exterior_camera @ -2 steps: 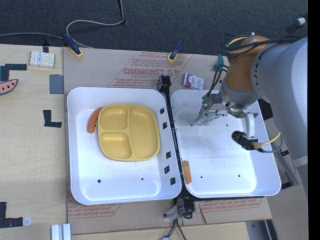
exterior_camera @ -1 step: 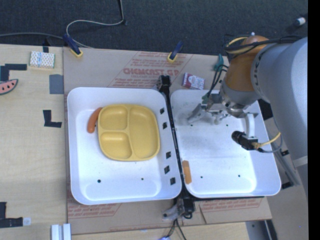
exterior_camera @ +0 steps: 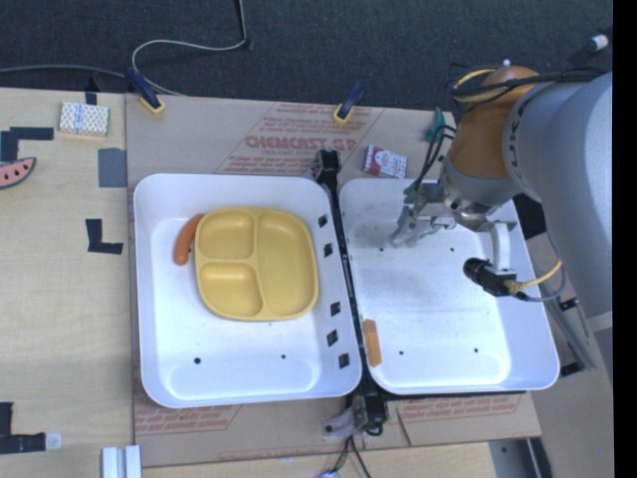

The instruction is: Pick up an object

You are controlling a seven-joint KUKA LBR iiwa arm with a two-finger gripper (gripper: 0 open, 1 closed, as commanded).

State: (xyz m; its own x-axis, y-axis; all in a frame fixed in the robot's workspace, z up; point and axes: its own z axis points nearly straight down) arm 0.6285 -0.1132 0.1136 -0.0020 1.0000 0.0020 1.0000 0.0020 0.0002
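My gripper (exterior_camera: 408, 229) hangs over the back left part of the right bin (exterior_camera: 438, 332), on the grey arm with its orange band (exterior_camera: 488, 132). A small orange piece (exterior_camera: 371, 343) lies at the right bin's left wall, well in front of the gripper. In the left bin (exterior_camera: 239, 361) a yellow divided plate (exterior_camera: 257, 264) lies flat, and an orange sausage (exterior_camera: 184, 239) rests against its left edge. I see nothing held under the gripper.
A red and white packet (exterior_camera: 383, 161) lies on the cardboard behind the right bin. Black clips (exterior_camera: 333, 312) sit along the divide between the bins. A black connector and cable (exterior_camera: 493, 275) dangle off the wrist over the right bin.
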